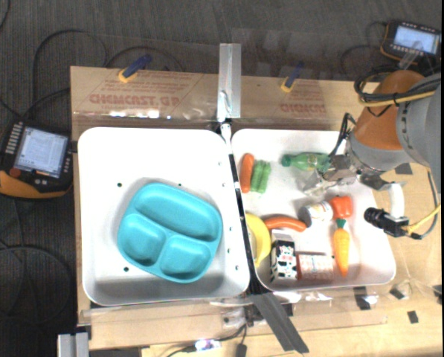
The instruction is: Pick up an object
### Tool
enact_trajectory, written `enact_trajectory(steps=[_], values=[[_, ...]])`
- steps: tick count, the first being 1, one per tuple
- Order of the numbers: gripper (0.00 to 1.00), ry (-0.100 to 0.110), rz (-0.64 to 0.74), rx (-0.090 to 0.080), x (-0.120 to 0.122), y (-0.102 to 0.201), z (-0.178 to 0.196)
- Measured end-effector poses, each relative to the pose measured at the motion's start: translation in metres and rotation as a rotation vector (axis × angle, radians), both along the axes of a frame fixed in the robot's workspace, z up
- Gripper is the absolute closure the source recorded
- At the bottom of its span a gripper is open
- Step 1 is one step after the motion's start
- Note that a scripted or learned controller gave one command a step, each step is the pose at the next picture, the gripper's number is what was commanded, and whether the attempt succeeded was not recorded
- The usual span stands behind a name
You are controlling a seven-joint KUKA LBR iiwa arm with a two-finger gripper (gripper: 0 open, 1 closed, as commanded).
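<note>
My gripper hangs low over the upper middle of the right bin, reaching in from the right. It is just right of a green bottle and just above a small can and a red pepper. Lower in the same bin are an orange carrot, a cow-print carton, a red box, a yellow banana and an orange-red curved piece. At the bin's upper left, a second carrot sits beside a green vegetable.
The left bin holds a turquoise divided plate. A metal divider runs between the bins. A handheld pendant lies on the floor at left, among cables.
</note>
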State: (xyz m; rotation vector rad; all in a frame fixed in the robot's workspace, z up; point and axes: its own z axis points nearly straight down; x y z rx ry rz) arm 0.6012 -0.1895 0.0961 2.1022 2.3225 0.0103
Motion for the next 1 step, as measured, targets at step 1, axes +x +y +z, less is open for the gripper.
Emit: enact_trajectory(steps=[1], values=[[1.0,0.013,0.162,0.0,-0.0082,-0.0337,0.1102]])
